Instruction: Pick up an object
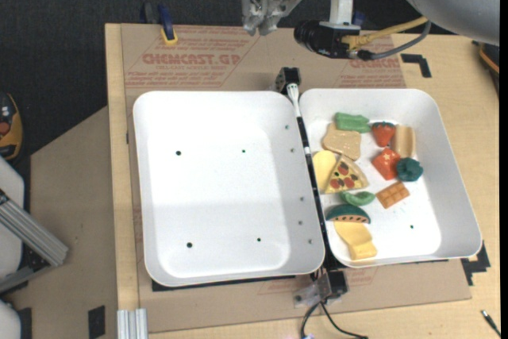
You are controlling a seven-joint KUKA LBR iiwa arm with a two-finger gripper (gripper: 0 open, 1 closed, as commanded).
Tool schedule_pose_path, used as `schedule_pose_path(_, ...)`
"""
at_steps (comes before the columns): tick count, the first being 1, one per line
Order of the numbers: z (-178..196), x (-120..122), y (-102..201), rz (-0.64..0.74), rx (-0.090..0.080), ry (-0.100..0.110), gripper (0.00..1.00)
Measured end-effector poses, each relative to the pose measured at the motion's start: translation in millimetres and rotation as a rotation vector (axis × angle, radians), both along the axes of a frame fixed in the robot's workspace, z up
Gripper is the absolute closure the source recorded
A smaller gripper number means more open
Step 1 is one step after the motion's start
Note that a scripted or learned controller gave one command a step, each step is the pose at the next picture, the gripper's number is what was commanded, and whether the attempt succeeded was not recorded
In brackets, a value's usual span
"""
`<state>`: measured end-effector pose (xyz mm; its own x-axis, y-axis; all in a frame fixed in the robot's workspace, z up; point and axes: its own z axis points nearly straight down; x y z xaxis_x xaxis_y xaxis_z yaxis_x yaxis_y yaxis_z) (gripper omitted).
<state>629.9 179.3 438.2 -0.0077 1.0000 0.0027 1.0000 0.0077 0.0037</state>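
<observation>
Gripper [262,16] hung above bench, beyond left bin [159,171]; finger state unclear, nothing seen held. Toy food [357,171] sat in right bin [444,202]. Pick not started.

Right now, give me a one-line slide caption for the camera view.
Claw poised above the bench behind two white bins; toy food pieces clustered in the right bin.

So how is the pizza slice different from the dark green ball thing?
The triangular toy pizza slice is flat, tan with red dots; the dark teal round toy is lumpy and one colour. The pizza slice lies near the bin's left wall, the round toy further right. Both sit in the right white bin.
</observation>
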Motion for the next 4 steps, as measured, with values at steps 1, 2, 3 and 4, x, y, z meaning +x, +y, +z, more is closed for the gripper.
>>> schedule_pose_path(1,104,37,48,-0.002,0.002,-0.012,1.00)
schedule_pose_path(2,-81,35,45,-0.010,-0.008,0.022,1.00)
schedule_pose_path(3,16,37,45,-0.006,0.001,-0.007,1.00)
schedule_pose_path(4,-141,34,45,-0.009,-0.008,0.020,1.00)
